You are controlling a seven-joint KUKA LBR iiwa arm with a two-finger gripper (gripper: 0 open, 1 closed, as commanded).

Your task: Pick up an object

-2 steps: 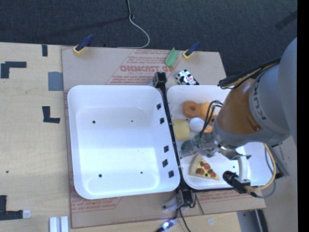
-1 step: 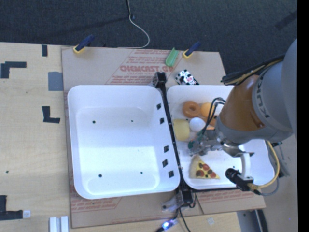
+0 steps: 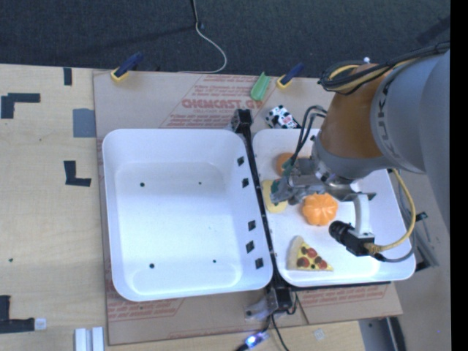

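My gripper (image 3: 287,187) hangs low over the left part of the right bin (image 3: 391,269), close to the wall between the two bins. Right under it lie a small green piece (image 3: 276,191) and a pale yellow flat piece (image 3: 276,205). An orange pumpkin-shaped toy (image 3: 320,209) sits just to the right of the gripper. Behind the gripper, an orange round object (image 3: 283,161) is partly covered by the wrist. A toy pizza slice (image 3: 308,257) lies near the bin's front edge. A black-and-white spotted toy (image 3: 280,117) rests at the bin's back left corner.
The left bin (image 3: 175,210) stands beside the right one. The grey arm with its orange band (image 3: 358,126) covers the right bin's back right part. A black cable plug (image 3: 347,236) hangs over the bin. Clamps (image 3: 260,86) hold the cardboard at the back.
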